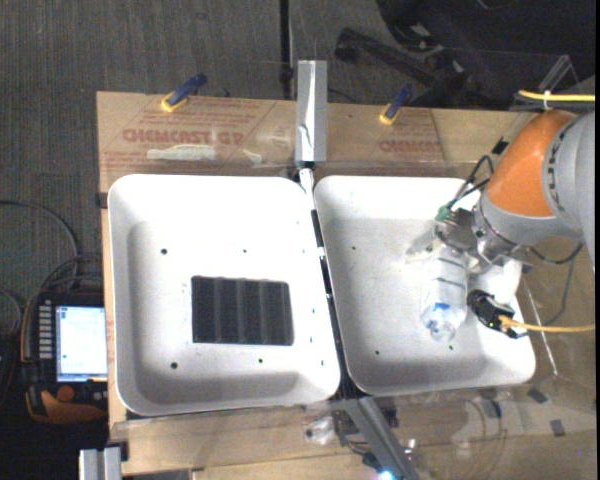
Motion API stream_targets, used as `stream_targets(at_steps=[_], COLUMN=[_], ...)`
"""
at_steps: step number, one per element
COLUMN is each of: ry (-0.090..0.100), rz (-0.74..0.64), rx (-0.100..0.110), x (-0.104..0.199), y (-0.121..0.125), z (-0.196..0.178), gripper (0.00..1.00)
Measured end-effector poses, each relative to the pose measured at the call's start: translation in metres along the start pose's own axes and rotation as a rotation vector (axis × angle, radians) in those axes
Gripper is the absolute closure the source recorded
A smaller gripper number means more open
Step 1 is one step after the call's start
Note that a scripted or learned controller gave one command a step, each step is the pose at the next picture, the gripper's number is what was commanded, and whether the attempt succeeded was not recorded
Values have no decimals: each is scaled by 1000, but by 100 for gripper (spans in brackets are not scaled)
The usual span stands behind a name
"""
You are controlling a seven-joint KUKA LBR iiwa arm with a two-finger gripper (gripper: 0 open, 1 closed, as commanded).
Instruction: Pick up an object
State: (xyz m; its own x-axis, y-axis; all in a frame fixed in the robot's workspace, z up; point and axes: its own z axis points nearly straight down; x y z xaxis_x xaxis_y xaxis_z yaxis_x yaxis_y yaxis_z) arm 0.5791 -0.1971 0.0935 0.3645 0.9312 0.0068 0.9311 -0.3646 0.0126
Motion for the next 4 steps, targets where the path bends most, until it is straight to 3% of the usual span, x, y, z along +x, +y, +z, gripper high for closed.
stream_targets(at_steps=[1,2,3,4], ry=[-2,-9,-6,-7], rz=[-400,-382,-374,-246], rx=[15,-2,-4,13], x=[-16,2,6,-24], y=[-26,-62,-2,-31], z=[-3,0,2,-113], gripper=[0,0,0,0])
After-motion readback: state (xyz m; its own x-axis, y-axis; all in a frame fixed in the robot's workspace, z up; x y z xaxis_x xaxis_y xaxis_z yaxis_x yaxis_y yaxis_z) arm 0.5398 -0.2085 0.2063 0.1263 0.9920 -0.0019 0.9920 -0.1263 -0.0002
